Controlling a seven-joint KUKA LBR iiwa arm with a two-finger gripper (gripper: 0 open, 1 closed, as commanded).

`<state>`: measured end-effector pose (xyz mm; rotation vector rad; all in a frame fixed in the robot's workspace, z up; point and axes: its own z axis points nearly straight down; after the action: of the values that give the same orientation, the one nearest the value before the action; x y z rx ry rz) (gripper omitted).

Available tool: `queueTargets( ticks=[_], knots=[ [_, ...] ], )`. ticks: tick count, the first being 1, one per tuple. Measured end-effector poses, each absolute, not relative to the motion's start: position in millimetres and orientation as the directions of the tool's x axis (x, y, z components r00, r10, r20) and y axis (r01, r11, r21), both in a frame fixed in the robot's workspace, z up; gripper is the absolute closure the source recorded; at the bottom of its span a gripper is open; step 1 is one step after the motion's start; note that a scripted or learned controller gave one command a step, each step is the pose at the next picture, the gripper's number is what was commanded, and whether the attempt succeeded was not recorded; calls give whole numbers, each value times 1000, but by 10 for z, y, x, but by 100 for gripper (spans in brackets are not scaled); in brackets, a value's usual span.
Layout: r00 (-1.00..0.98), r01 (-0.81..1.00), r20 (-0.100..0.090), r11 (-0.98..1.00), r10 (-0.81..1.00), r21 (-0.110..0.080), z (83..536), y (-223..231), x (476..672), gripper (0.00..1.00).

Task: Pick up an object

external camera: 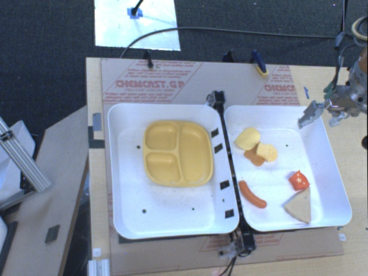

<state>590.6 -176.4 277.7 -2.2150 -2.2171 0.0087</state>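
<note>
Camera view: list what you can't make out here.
- Gripper: small at the right edge; whether it is open or shut is unclear.
- Arm beyond the wrist: cut off by the right edge.
- Orange piece: partly covered by the two yellow pieces; shape unclear.
- Red item: too small to identify.

Dark carpet floor (46,22) surrounding a pale wooden bench (63,171); white sheet (135,16) lying beyond; black cable (230,30) trailing across, aluminium rail (23,160) leaning at left

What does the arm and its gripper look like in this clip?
At the frame's right edge, the gripper is a pale grey metal piece on a cluttered grey wrist assembly, with thin dark cables running up from it and an orange band above.
</note>
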Motion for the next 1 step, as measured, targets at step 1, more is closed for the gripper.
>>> queueTargets(
  ticks=[1],
  knots=[
    [-4,1000,-1,4,1000,2,2844,-1758,5925,0]
  ],
)
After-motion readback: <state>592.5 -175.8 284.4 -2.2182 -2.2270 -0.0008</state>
